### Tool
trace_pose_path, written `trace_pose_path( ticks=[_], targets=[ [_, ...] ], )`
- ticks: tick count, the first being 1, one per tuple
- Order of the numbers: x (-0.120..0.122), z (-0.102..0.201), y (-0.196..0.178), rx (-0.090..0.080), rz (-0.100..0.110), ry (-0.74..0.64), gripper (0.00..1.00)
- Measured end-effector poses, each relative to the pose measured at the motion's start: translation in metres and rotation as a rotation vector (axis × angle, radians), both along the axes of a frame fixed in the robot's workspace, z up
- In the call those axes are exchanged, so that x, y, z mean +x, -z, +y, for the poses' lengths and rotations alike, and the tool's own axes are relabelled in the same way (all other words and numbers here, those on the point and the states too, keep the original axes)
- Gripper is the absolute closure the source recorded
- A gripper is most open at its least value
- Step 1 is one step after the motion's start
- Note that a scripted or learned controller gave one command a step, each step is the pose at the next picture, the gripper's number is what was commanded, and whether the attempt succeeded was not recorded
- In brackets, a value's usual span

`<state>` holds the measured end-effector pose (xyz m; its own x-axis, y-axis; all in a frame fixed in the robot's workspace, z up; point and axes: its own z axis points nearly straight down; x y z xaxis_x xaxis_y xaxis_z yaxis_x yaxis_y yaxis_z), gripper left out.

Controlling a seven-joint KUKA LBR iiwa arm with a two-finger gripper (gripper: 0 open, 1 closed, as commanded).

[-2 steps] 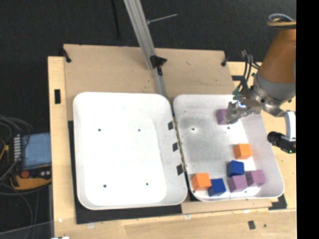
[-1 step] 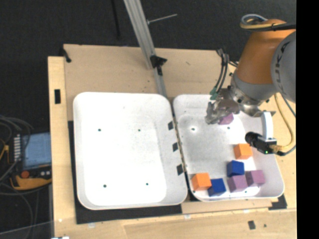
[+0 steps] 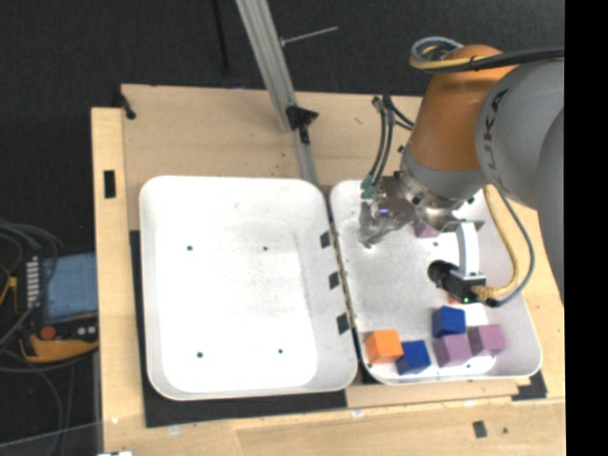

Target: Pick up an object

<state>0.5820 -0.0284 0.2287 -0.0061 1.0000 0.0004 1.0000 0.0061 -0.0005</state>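
Blocks, small, orange [image 3: 384,345], blue [image 3: 413,357] and purple [image 3: 453,349], clustered at right bin's [image 3: 399,283] near edge; likely light, rigid, best pinched across flat sides; gripper [image 3: 378,218] above far end, jaw state unclear.

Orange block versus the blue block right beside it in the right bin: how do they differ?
The orange block is orange and looks a little larger; the blue block beside it is blue and looks smaller. The orange block sits nearer the divider between the bins, while the blue block lies closer to the right bin's near rim. Both are cube-like, rest on the bin floor in the same near corner, touching or almost so, well away from the gripper.
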Motion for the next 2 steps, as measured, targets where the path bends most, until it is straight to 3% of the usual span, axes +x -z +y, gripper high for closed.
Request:
trace_pose_path(
  ticks=[2],
  targets=[
    [-0.018,0.102,-0.017,0.002,-0.001,-0.002,1.00]
  ],
)
